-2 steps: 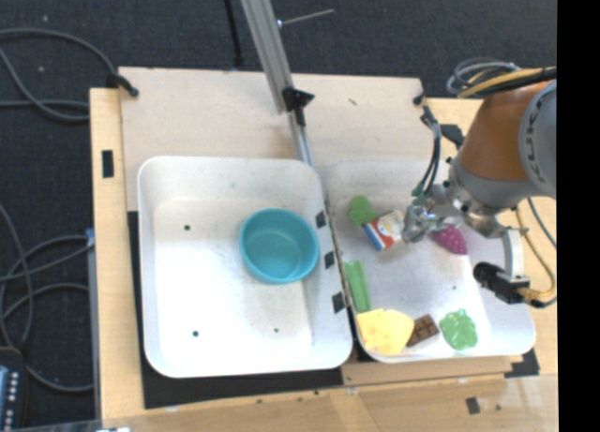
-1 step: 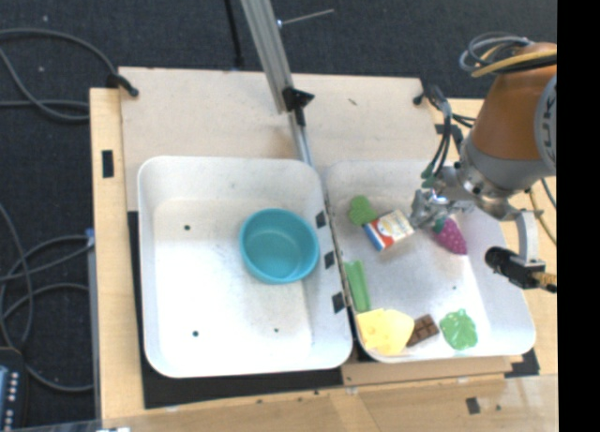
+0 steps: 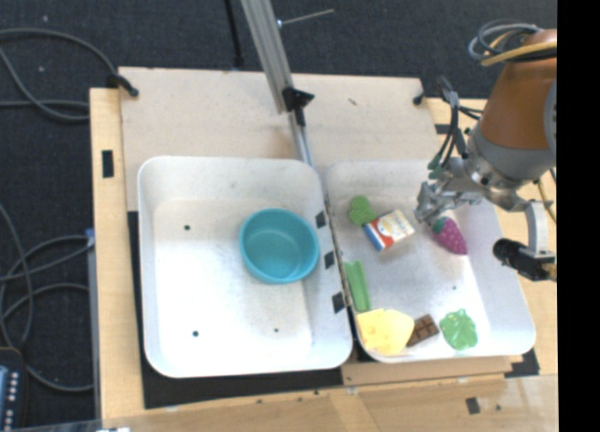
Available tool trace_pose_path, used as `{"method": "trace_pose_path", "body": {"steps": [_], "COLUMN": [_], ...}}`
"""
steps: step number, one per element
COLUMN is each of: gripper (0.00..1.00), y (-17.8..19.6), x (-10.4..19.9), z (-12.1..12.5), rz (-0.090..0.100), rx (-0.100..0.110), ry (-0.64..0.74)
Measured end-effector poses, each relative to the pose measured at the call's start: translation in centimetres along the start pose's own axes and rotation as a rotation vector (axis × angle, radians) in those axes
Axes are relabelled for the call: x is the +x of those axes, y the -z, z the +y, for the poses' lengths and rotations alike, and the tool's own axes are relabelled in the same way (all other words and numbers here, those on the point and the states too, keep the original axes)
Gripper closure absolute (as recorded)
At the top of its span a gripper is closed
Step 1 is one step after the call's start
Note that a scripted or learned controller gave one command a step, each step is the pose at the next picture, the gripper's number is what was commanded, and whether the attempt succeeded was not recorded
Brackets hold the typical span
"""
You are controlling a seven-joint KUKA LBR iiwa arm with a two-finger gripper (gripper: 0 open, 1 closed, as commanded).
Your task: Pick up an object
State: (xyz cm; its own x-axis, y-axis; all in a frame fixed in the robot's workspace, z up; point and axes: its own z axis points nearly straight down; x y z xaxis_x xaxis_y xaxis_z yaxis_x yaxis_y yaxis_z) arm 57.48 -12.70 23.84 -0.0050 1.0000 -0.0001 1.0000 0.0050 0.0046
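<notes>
My gripper (image 3: 437, 207) hangs over the right bin (image 3: 497, 318); I cannot tell its opening. The purple grapes (image 3: 451, 235) lie just beside it: light, bumpy, probably slippery plastic, best pinched across the middle.

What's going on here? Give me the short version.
A grey arm reaches in over the right bin, its tool low beside a purple grape bunch and a small red and white box. Whether it has hold of anything can't be told. Also in that bin: a green lump, a green stick, a yellow wedge, a brown piece and a green leaf. The left bin holds a blue bowl.
</notes>
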Motion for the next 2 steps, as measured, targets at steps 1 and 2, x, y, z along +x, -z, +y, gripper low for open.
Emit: {"method": "trace_pose_path", "body": {"steps": [1,2], "gripper": [1.00,1.00], "y": [-0.7,0.7], "x": [5.1,10.6], "z": [-0.4,-1.6], "rz": [0.000,0.003], "rx": [0.004,0.003], "ry": [0.001,0.004]}}
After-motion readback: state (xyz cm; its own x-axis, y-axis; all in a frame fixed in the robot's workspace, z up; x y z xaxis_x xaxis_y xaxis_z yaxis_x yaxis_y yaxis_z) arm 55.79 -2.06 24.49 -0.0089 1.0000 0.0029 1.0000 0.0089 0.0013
